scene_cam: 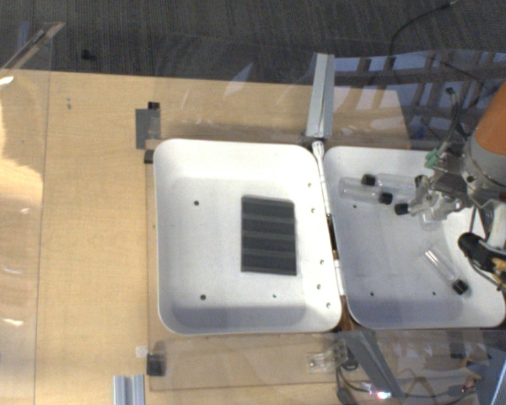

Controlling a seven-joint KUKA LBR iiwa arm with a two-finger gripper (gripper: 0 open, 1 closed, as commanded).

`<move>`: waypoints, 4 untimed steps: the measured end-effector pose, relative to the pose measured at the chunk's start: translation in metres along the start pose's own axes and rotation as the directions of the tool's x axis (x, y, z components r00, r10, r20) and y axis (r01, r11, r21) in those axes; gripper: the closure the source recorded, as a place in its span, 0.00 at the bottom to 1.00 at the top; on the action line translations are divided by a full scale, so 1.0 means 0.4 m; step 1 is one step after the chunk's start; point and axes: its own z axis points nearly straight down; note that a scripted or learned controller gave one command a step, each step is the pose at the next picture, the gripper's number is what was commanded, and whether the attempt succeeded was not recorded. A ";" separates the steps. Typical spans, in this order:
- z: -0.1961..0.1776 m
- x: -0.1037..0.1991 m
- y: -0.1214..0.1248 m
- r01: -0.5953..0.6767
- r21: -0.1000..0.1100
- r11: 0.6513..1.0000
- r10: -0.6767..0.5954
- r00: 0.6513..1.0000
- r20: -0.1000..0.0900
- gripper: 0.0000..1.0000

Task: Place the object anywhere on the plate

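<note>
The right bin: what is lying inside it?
Inside the right bin lie clear tubes with dark caps: two near the top, one lower right. The gripper and arm cover the bin's right side, so anything beneath them is hidden.

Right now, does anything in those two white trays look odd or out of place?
Nothing looks spilled or broken. The clear plastic tubes with black caps lie scattered at different angles in the right white bin, while the dark ribbed rectangular plate sits squarely in the left white bin.
</note>
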 end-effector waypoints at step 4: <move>-0.206 0.532 0.149 0.051 0.001 0.999 -0.051 0.999 -0.002 1.00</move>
